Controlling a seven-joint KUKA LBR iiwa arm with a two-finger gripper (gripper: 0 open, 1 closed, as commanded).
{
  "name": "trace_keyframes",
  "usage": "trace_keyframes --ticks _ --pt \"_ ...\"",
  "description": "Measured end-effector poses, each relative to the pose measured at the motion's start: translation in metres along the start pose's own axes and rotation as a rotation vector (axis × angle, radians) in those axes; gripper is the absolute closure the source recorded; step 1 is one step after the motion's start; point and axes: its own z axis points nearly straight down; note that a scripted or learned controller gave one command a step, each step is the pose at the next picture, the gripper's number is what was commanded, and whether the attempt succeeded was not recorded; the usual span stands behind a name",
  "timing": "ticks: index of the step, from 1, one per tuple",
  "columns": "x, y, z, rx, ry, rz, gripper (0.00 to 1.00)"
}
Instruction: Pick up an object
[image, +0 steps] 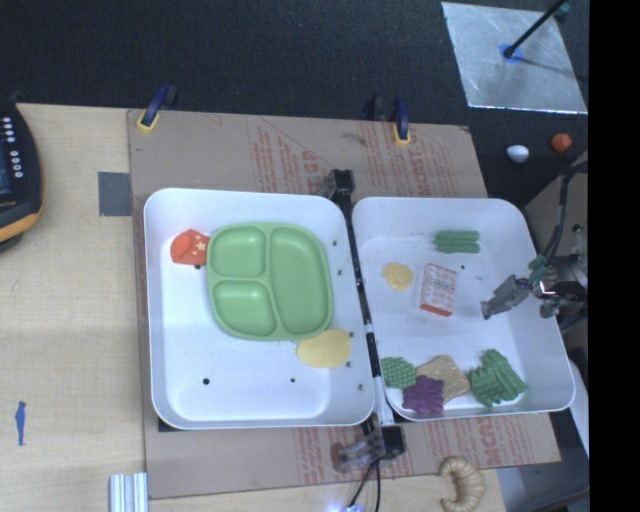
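White plastic is forming the left shallow bin, which is holding a red rounded toy with a yellow star by its left wall; just beside that toy a green three-compartment plate is lying flat in the middle, and a pale yellow lemon-shaped piece is touching the plate's lower right edge. The right shallow white bin is sitting alongside, carrying a small yellow rounded piece, a white and orange packet just beside it, and a dark green ridged bar toward the far wall; along the near wall a green bumpy piece, a purple grape-like cluster, a tan flat piece and a green leafy toy are crowding together. The grey two-finger gripper is reaching in over the right rim, near the packet, gripping nothing; whether its tips are apart or together I cannot tell.
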Motion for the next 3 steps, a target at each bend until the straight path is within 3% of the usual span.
trace_keyframes --ticks 1,2,3 --pt "0.015 0.062 0.155 0.004 0.001 -0.005 0.00" --pt "-0.024 0.140 0.145 -0.009 -0.004 -0.002 0.00" --pt "-0.004 0.170 0.146 -0.005 -0.001 -0.002 0.00"
